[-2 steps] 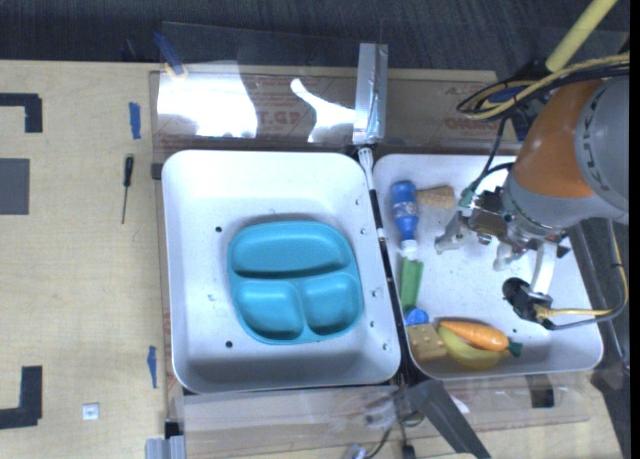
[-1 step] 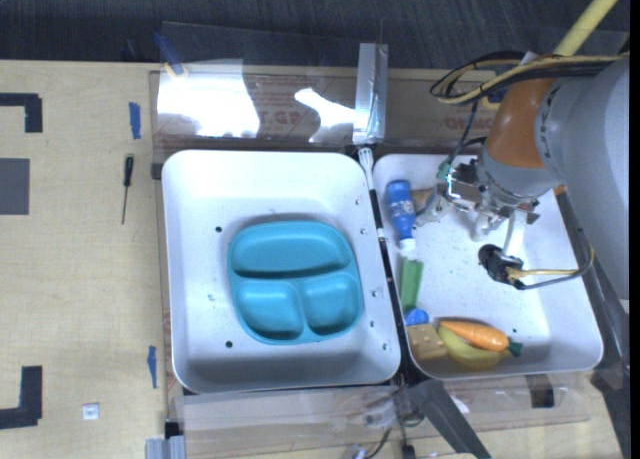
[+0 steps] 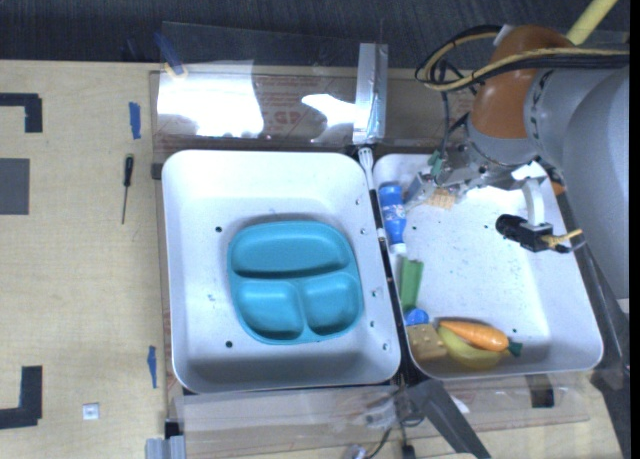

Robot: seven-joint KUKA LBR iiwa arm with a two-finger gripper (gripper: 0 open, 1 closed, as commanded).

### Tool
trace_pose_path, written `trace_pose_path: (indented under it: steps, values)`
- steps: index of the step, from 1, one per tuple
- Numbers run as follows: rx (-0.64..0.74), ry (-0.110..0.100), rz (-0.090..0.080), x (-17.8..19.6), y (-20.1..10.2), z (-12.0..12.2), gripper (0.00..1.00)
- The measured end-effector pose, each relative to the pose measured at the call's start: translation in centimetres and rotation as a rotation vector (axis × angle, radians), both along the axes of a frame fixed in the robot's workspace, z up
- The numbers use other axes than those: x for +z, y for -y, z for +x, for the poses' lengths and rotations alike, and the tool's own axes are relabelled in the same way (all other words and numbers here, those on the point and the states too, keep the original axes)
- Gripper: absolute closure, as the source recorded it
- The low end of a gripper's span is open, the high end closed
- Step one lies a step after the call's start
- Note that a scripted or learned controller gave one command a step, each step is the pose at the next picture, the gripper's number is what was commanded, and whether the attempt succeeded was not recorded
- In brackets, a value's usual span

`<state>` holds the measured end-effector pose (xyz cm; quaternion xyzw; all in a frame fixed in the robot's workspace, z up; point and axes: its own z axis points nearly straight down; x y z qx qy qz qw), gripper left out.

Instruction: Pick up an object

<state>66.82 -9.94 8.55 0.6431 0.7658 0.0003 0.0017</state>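
Observation:
My gripper (image 3: 441, 183) is low over the far left corner of the right bin (image 3: 560, 292), under the orange-banded wrist. A small tan thing (image 3: 441, 200) lies just below it; whether they touch I cannot tell. A blue and white tube (image 3: 392, 211) lies along the bin's left wall, close to the gripper's left. Further down that wall lies a green piece (image 3: 410, 283). At the near edge an orange carrot (image 3: 474, 332) rests on a yellow-green banana (image 3: 462, 349), beside a tan block (image 3: 426, 344) with a small blue piece (image 3: 416, 318) above it.
The left bin (image 3: 190, 247) holds a blue divided plate (image 3: 295, 279). A metal divider post (image 3: 370, 97) stands behind the bins. The arm's bulk covers the right bin's far right corner. The right bin's speckled floor (image 3: 480, 277) is open in the middle.

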Motion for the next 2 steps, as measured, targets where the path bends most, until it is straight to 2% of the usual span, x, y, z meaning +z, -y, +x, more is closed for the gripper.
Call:
trace_pose_path:
  steps: [1, 2]
  values:
    - [0.003, -0.011, -0.001, 0.8, 0.0, -0.2, 1.00]
    - [-0.023, 0.006, 0.001, 10.3, -1.8, 0.2, 1.00]
